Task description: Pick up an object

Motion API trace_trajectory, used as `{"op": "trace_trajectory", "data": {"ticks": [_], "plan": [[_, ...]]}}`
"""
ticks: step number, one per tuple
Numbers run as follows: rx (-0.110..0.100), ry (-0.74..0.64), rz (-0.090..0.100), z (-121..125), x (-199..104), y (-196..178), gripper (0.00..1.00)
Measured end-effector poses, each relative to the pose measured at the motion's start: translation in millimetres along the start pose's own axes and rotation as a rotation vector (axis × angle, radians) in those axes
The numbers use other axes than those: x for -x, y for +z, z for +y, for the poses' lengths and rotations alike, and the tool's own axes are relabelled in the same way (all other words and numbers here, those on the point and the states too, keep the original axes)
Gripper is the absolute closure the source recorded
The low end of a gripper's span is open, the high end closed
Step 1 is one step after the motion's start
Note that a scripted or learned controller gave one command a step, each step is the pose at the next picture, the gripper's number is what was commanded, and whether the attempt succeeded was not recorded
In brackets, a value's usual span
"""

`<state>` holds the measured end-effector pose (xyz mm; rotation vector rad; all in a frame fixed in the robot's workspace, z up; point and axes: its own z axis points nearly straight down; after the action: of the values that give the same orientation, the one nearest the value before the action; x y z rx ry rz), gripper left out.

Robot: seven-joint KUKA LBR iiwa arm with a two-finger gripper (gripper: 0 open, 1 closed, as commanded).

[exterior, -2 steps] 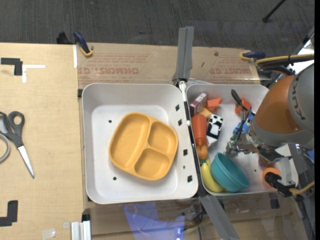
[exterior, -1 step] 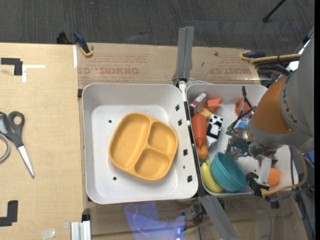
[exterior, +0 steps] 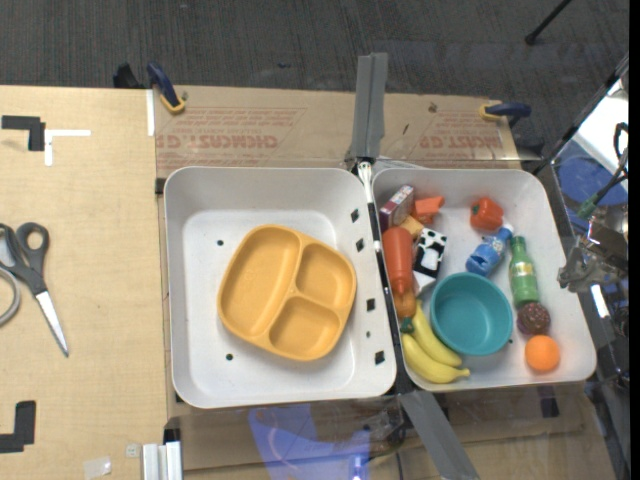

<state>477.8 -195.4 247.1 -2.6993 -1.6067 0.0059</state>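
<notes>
Two white bins on the bench (exterior: 80, 268), the claw (exterior: 585, 258) off the right bin's 3 o'clock rim; whether it is open or closed cannot be told.

The left bin (exterior: 190, 268) holds a yellow divided plate (exterior: 287, 293) at its centre; the right bin (exterior: 545, 208) holds the objects; a teal bowl (exterior: 472, 314) sits near its centre, bananas (exterior: 430, 353) touching it at 7 o'clock, an orange ball (exterior: 542, 353) at the bowl's 4 o'clock, a dark red ball (exterior: 534, 318) just beside it at 3 o'clock; a green bottle (exterior: 523, 271) lies at 1 o'clock, a blue bottle (exterior: 487, 253) beside it, a red pepper (exterior: 486, 213) at 12 o'clock; a carrot (exterior: 399, 263) lies along the 9 o'clock wall; scissors (exterior: 35, 278) rest on the bench, well apart at 9 o'clock.
</notes>
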Motion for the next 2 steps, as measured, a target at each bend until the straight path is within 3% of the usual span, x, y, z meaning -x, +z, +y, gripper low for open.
{"op": "trace_trajectory", "data": {"ticks": [1, 2], "plan": [[-0.002, -0.044, 0.001, 7, -32, 136, 1.00], [0.000, 0.253, 0.000, 39, -120, 156, 1.00]]}}
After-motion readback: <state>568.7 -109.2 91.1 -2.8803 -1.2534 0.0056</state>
